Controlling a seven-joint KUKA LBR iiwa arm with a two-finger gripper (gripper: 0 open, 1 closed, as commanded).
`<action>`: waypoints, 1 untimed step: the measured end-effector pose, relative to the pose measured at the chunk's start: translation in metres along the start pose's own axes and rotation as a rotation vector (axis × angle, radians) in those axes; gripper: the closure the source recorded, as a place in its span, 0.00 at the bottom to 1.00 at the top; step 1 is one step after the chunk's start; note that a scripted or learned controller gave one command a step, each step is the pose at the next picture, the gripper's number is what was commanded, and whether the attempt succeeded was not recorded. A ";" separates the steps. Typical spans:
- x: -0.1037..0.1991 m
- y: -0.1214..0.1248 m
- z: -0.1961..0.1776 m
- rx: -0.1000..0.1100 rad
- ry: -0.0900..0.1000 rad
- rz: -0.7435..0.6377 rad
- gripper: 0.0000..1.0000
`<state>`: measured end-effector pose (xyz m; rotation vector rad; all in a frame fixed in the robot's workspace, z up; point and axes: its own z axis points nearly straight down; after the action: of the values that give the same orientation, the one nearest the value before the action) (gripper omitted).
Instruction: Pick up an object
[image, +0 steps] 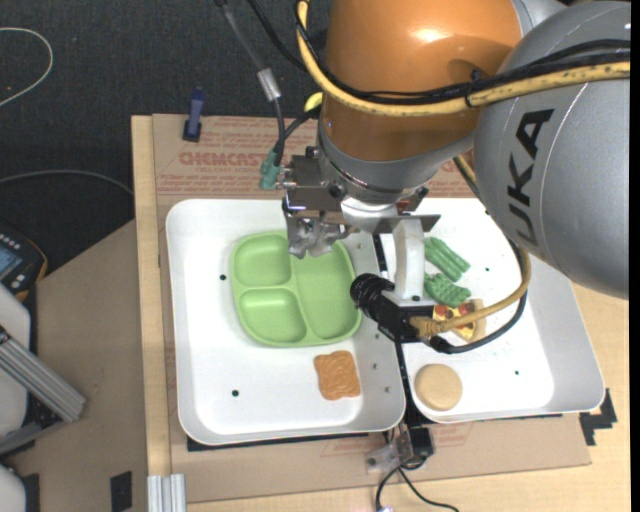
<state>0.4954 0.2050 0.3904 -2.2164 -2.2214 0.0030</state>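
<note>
Overhead, the grey arm with its orange band reaches in from the right and bends steeply down. Its gripper (315, 238) hangs at the far right edge of a light green plastic tray with three compartments (290, 292); whether it is released or clenched cannot be told, as the wrist hides it.

The tray lies flat in the left shallow white bin (192, 300), towards that bin's far right. Its long compartment runs along its right side, from far to near, slightly tilted, with the two smaller compartments stacked to the left. Nearer the camera in the same bin, apart from the tray, lies an orange-brown square waffle-like piece (337, 375).

The right shallow white bin (560, 345) holds two green ridged pieces (446, 258) close to each other, a small red-and-yellow item (458, 316) partly behind a black cable, and a round tan disc (438, 386) at the near left corner. Both bins sit on the brown-topped desk (150, 190).
</note>
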 end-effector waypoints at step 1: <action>-0.060 -0.008 0.144 0.012 -0.007 0.010 1.00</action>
<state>0.4865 0.1453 0.2463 -2.2246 -2.2084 0.0242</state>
